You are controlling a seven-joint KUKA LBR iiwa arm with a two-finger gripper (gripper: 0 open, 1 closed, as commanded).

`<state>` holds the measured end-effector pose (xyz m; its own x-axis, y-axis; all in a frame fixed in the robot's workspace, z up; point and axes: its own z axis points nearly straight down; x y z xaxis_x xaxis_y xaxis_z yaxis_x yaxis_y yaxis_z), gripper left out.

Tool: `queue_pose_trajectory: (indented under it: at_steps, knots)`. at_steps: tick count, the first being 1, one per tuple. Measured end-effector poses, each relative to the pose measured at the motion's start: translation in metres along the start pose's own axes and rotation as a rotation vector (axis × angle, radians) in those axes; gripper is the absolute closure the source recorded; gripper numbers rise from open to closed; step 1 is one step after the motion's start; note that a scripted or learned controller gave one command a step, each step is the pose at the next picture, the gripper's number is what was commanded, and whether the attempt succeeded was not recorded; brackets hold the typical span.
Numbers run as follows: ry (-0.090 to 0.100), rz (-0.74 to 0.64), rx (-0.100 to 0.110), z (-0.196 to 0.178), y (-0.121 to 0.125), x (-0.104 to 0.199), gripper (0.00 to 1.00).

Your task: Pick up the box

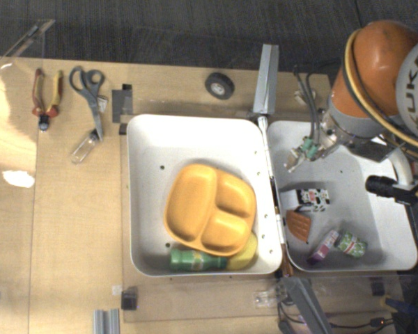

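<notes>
Gripper (301, 153) hangs over the right bin's (393, 259) back-left corner, can't tell its grip, with the small box (313, 198) lying nearer the front.

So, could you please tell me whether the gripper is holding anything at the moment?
Nothing shows between its fingers: the gripper hangs over the right white bin, apart from the small dark box.

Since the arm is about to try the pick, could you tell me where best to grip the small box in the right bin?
Probably from straight above, closing the gripper fingers across the shorter sides of the small box. It lies flat on the right bin floor, top exposed. The brown item sits close below it, so avoid that edge.
</notes>
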<state>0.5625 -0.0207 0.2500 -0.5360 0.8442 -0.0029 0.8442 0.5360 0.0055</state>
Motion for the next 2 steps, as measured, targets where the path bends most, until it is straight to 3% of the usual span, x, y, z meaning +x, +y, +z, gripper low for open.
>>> queue_pose_trajectory:
  at_steps: [1,2]
  knots:
    - [-0.001,0.224,-0.002,-0.024,0.01,0.024,1.0]
    - [-0.001,-0.248,-0.001,0.014,-0.024,0.02,1.0]
